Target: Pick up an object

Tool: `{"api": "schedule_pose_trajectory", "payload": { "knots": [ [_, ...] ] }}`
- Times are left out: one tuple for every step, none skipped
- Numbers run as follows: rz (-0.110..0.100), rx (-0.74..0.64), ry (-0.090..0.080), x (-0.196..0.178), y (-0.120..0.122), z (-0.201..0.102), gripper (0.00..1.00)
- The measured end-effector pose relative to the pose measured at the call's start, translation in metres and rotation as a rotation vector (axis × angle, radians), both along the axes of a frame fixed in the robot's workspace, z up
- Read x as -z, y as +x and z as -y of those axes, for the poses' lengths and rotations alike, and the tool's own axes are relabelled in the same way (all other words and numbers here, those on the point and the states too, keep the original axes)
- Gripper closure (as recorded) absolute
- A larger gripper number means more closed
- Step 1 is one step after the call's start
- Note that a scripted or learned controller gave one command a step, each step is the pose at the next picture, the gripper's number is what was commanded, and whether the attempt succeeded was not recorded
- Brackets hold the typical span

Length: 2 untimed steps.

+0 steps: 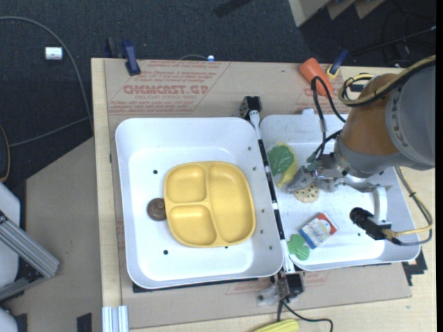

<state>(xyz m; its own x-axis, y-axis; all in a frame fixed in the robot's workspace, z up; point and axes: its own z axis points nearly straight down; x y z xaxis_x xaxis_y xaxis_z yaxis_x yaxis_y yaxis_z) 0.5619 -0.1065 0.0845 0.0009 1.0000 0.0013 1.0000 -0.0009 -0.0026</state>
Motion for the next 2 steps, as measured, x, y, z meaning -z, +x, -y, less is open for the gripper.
{"api": "schedule_pose_trajectory", "payload": {
  "knots": [
    [0.002,0.0,0.0,-0.01,0.0,0.0,1.0],
    [0.004,-0.003,0.0,-0.101,0.006,-0.073,1.0]
  ]
}}
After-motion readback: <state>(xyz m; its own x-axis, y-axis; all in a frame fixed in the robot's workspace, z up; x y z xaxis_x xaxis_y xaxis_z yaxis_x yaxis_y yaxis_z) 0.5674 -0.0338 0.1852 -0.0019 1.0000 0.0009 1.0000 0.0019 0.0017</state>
